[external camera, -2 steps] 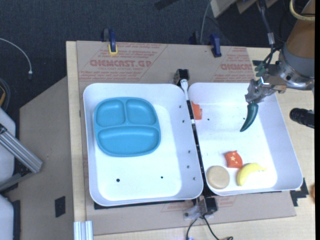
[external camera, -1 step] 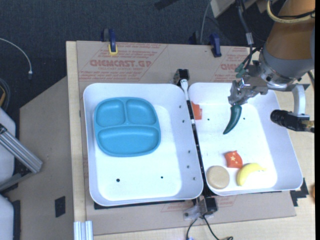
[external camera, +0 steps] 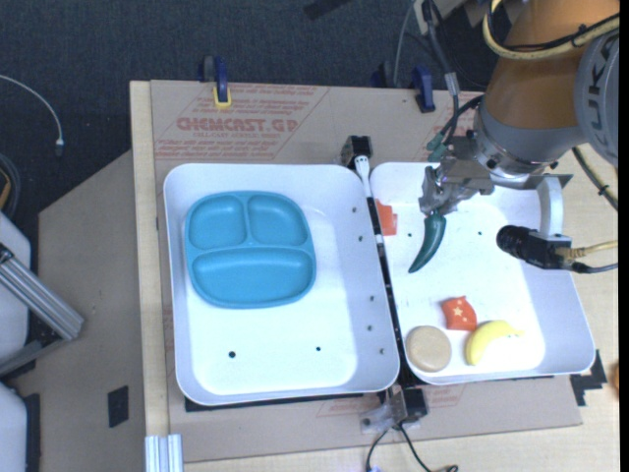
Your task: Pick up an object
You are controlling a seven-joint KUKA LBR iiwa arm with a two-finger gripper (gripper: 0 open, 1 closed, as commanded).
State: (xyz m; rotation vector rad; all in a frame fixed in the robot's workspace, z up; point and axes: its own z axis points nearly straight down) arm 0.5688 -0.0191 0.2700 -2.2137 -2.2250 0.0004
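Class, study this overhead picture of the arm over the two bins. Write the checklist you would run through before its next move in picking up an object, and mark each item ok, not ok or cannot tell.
1. Gripper is over the right bin: ok.
2. Teal curved object hangs from the fingers, seemingly lifted: ok.
3. Grip is firm enough to carry: cannot tell.
4. Red piece, yellow piece and tan round piece lie apart from the gripper, near the front edge: ok.
5. Small orange piece by the bin's left wall sits close to the teal object: cannot tell if touching.
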